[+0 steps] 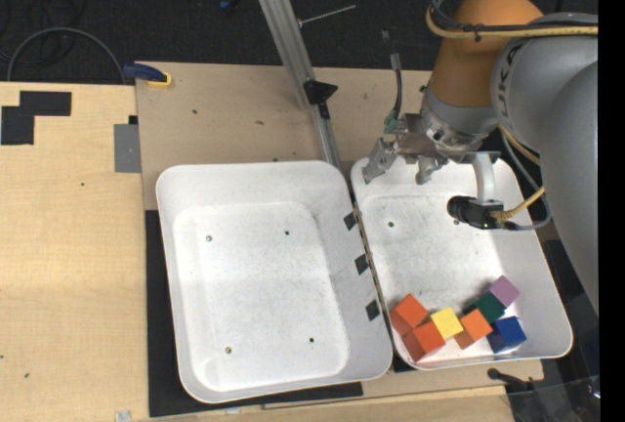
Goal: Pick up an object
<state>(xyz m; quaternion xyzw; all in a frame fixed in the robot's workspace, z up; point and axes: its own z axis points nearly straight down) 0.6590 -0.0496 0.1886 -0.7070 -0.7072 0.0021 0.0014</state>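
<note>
Several coloured blocks lie huddled in the near corner of the right bin (430, 239): two red-orange ones (411, 310) (426, 340), a yellow one (447, 323), an orange one (476, 324), a green one (491, 305), a purple one (504, 291) and a blue one (508, 334). My gripper (401, 165) hangs over the far edge of that bin, well away from the blocks. Its two grey fingers (378, 159) stand apart, open, with nothing between them.
The left bin (254, 254) sits beside the right one, with black clips along the shared rim. A slanted aluminium post (285, 29) rises behind the bins, close to the gripper's left. The grey arm (557, 117) fills the right side.
</note>
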